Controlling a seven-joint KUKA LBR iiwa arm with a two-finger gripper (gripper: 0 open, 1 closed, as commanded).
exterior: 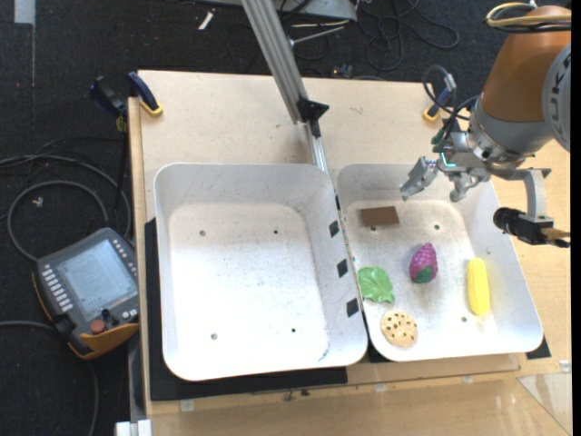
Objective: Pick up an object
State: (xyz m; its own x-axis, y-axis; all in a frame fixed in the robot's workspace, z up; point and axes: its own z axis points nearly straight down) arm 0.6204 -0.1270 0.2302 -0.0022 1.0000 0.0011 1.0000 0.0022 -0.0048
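Nearest the camera, at the front of the right bin (522, 334), a round cookie (398, 329) dotted with dark chips lies close to the divide between the two bins. Just behind it and a little to the left sits a green leafy piece (376, 284), perhaps a toy lettuce. To its right, apart from it, a purple grape cluster (423, 262) rests near the middle of the bin, and farther right a yellow corn cob (477, 286) lies lengthwise beside the bin's right wall. Behind these, a flat brown rectangular block (379, 216) lies on the bin floor near the divide. The left bin (172, 243) stands alongside, touching the right one along their shared edge. Above the far part of the right bin hangs the pincer (441, 183), its two fingers spread apart with nothing between them, clear of the brown block and of every other object. The grey arm with its orange band (526, 66) rises behind it at the right. Beyond the bins, the pale bench (227, 116) carries a slanted metal rail (277, 48), and a teach pendant (89, 284) lies on the dark floor at the left.
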